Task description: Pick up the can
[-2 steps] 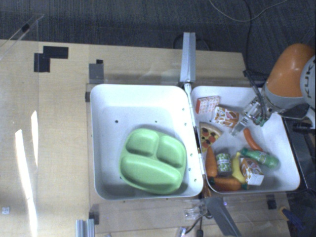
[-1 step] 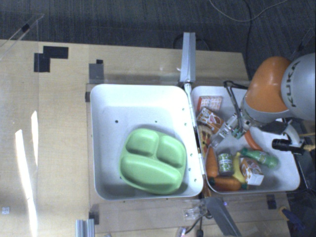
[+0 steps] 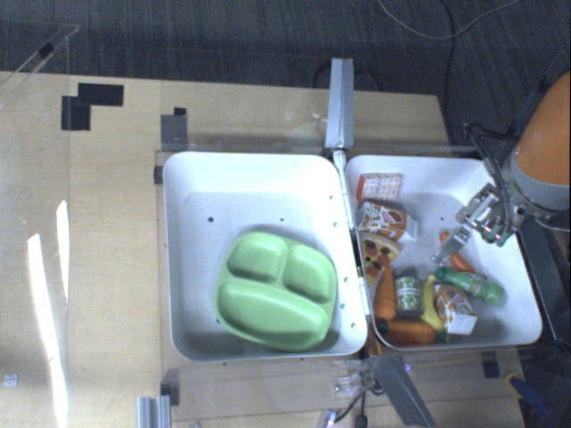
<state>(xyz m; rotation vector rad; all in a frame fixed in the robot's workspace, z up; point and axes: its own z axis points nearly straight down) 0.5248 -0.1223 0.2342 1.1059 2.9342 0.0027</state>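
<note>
The can (image 3: 408,294) is small, with a green label and a grey top. It stands near the front of the right bin (image 3: 419,181), between a carrot (image 3: 384,296) and a banana (image 3: 432,303). My gripper (image 3: 449,246) hangs over the right half of that bin, up and to the right of the can and apart from it. It points down to the left, just above a green bottle (image 3: 469,283). Nothing shows held in it.
Several snack packs (image 3: 384,218) and a pizza slice toy (image 3: 376,253) lie along the right bin's left wall. An orange vegetable (image 3: 410,332) and a printed packet (image 3: 456,311) crowd the can's front. A green divided plate (image 3: 278,289) lies in the left bin (image 3: 192,239).
</note>
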